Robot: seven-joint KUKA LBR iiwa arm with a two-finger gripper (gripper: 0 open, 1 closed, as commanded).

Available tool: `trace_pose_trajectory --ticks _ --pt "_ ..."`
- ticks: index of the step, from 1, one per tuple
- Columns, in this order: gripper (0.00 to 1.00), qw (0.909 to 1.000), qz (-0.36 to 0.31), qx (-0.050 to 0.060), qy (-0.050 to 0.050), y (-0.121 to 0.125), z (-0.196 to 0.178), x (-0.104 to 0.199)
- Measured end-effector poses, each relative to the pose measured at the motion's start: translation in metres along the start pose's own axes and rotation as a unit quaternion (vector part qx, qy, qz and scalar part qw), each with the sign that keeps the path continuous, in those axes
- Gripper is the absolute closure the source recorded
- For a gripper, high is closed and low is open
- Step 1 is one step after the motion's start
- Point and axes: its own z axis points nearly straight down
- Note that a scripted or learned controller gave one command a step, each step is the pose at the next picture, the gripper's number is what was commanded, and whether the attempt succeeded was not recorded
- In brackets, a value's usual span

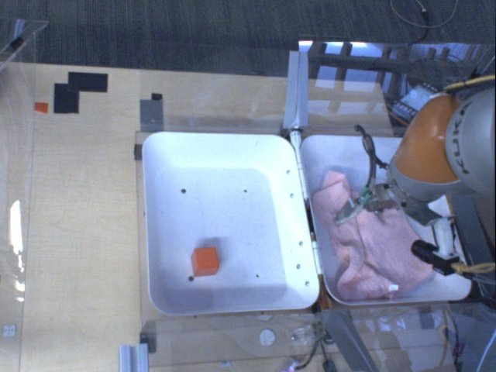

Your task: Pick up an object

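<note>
Gripper [353, 208] low over pink cloth [370, 246] in right bin [341, 149], fingers' state hard to tell, orange cube [205, 261] at near left of left bin [217, 149], table [70, 231] beneath.

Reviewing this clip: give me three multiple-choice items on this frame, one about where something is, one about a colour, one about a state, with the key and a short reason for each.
1. Where does the small block lie?
A. In the left bin, toward its near-left part
B. In the right bin, on the cloth
C. On the bench outside both bins

2. What colour is the cloth in the right bin?
A. Blue
B. Pink
C. Green

3. How does the cloth lie?
A. Folded in a neat square
B. Hanging over the bin wall onto the bench
C. Crumpled in a heap inside the bin

Key: 1 A, the orange block sits alone on the floor of the left bin. 2 B, the fabric is plainly pale pink. 3 C, it lies bunched and wrinkled within the bin walls, with the gripper down over it.
</note>
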Motion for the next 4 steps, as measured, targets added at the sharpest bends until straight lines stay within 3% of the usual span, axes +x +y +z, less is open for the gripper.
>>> trace_pose_trajectory --ticks 1,2,3,4 --pt "0.00 0.9998 -0.021 0.000 0.001 0.069 0.002 0.006" --pt "0.00 0.9962 -0.087 0.000 0.000 0.016 0.001 -0.008" --pt "0.00 0.9979 0.065 0.002 0.001 0.067 0.003 -0.007" --pt "0.00 0.9931 -0.117 0.001 0.001 0.050 0.002 -0.021"
